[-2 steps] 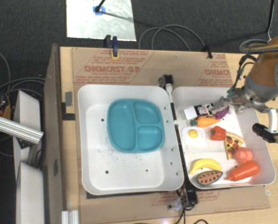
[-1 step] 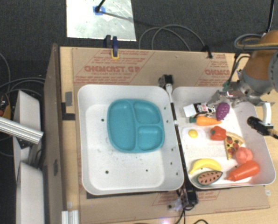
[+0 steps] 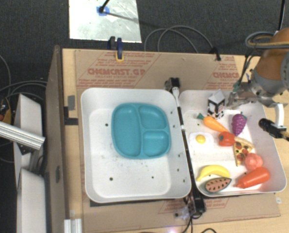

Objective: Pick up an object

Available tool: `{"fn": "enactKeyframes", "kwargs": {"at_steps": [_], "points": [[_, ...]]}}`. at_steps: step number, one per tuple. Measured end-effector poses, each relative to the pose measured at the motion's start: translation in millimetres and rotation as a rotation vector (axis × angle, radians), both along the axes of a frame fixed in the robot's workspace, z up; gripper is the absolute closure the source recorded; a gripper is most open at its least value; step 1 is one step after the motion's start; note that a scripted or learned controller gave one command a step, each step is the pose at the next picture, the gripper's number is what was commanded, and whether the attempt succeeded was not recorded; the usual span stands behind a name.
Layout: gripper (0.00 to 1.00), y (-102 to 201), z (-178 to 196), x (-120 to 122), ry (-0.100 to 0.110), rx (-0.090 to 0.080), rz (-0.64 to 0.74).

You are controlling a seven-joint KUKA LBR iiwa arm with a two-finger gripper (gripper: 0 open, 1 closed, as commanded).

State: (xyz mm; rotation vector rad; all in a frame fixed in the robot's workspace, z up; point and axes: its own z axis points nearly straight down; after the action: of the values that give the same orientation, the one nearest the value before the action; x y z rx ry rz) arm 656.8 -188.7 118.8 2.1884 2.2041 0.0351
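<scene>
My gripper (image 3: 237,93) hangs over the back of the right bin (image 3: 279,165), just right of a small black-and-white carton (image 3: 216,104). Below it lie purple grapes (image 3: 238,124) and a carrot (image 3: 213,124). Further forward are a red tomato (image 3: 226,139), a fried egg (image 3: 200,139), a pizza slice (image 3: 242,150), a pink peach (image 3: 253,161), an orange-red pepper (image 3: 253,177), a banana (image 3: 213,171) and a watermelon slice (image 3: 216,184). I see nothing held at the gripper.
The left bin (image 3: 93,144) holds a teal divided plate (image 3: 140,130). A black divider (image 3: 182,135) runs between the bins. The arm's orange band (image 3: 280,37) rises at the upper right. Cables trail behind the bench.
</scene>
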Motion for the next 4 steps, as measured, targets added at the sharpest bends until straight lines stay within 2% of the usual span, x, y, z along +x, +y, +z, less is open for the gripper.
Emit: {"fn": "enactKeyframes", "kwargs": {"at_steps": [1,2,3,4], "points": [[0.0,0,-1,-1,0.003,0.0,0.001],[0.0,-6,13,-28,0.039,0.008,-0.006],[0.0,6,-3,-32,0.039,0.008,-0.003],[0.0,-19,6,-29,0.037,0.007,-0.006]]}}
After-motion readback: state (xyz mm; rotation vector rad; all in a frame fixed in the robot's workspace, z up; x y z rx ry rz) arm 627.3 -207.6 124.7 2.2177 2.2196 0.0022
